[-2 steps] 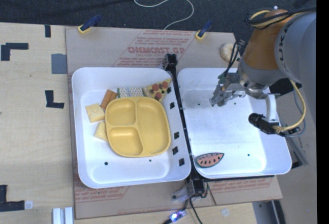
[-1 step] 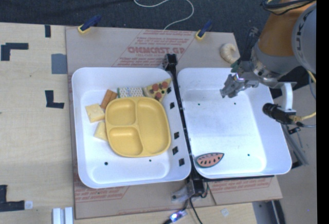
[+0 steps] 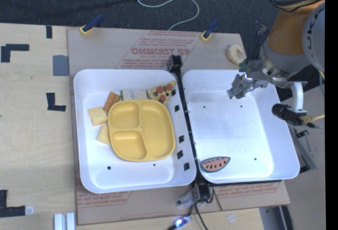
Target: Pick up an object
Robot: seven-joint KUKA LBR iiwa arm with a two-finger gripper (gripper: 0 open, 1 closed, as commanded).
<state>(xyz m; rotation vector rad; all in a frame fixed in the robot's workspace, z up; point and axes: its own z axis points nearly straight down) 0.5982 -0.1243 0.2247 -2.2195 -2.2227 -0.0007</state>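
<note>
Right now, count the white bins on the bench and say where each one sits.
2. The left bin holds the yellow divided plate and some toy food. The right bin holds the watermelon slice near its front edge, with the gripper above its back.

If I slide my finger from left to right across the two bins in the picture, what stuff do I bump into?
Crackers → yellow divided plate → watermelon slice → gripper, up over the right bin.
</note>
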